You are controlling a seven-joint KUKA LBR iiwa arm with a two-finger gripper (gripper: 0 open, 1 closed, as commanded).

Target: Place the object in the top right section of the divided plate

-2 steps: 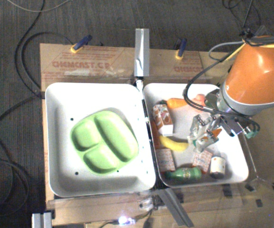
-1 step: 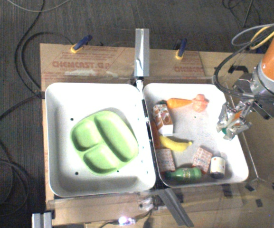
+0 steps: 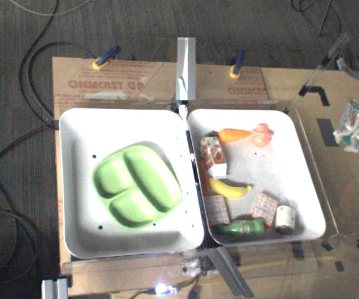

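no gripper state to read, can't tell; green divided plate (image 3: 138, 186) sits mid left bin (image 3: 73, 229), banana (image 3: 228, 188) etc in right bin (image 3: 303, 167), at plate's 3 o'clock.

A green divided plate (image 3: 137, 186) with three sections lies flat and slightly rotated in the middle of the left white bin (image 3: 73, 167).

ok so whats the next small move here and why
Probably bring the arm in over the right bin and down toward the banana, which lies fairly apart from its neighbours. The green divided plate in the left bin holds nothing yet, so a pick comes first.
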